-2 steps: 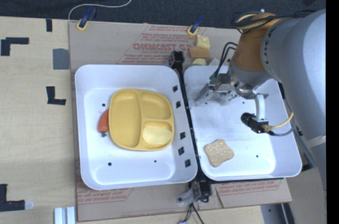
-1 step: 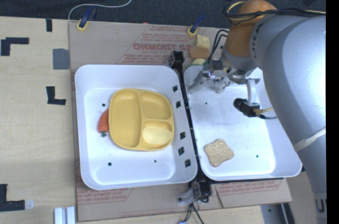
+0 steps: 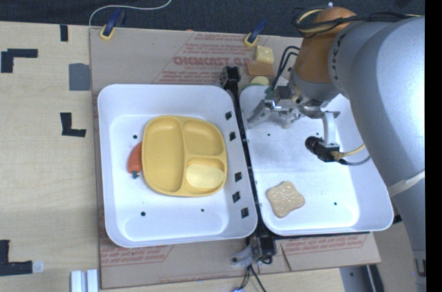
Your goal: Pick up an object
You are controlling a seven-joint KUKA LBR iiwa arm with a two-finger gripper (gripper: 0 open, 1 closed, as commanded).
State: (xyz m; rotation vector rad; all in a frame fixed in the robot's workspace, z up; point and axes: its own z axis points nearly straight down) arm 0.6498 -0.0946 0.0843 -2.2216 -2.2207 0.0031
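Right now the arm reaches in over the right bin, its orange band above the bin's far corner and the gripper low near the far left of that bin, close to the divider between the two bins. Whether the fingers are spread or pressed together I cannot tell; the metal parts there are too small and tangled to read, and nothing shows between them.

Candidates for picking lie apart from the gripper. A pale cracker-like piece rests flat on the floor of the right bin, toward its near side. In the left bin a yellow divided plate sits in the middle, with a pale yellow round piece in its near-right compartment and an orange-red item tucked against the plate's left rim. A tan block lies on the desk just beyond the bins.

By my judgement this is the approach stage, with no grasp made. The next move calls for settling squarely over one item and descending; the flat cracker-like piece may be hard to pinch.
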